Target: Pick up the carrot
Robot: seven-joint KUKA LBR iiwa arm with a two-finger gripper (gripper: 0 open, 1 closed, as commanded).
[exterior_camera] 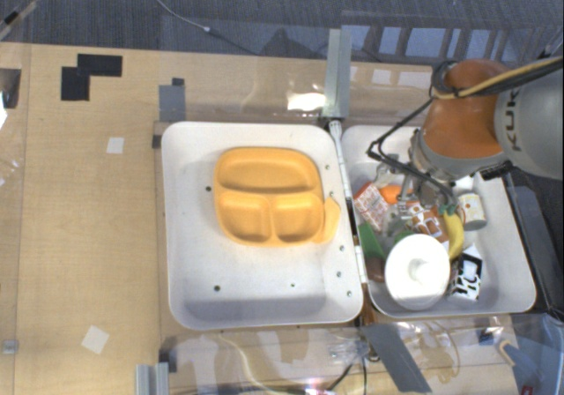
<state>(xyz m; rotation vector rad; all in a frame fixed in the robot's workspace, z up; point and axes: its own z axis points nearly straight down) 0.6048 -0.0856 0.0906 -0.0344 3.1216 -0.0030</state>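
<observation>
Arm reaches in from right, wrist over right bin (pixel 520 287), pointing down into pile of small stuff, probably lined up for grab. Gripper (pixel 412 201) low among clutter; open or closed: can't tell, wrist blocks view.

Carrot: orange piece (pixel 370 205) just left of gripper, likely it (not certain, partly buried). Can't tell if touching.

White cup (pixel 417 272) below gripper, near. Banana (pixel 455 234) just right-below. Yellow tray (pixel 269 195) well left, in other bin (pixel 185 287), out of way.

Orange carrot (pixel 371 205), right bin, lying among clutter near left wall
</observation>
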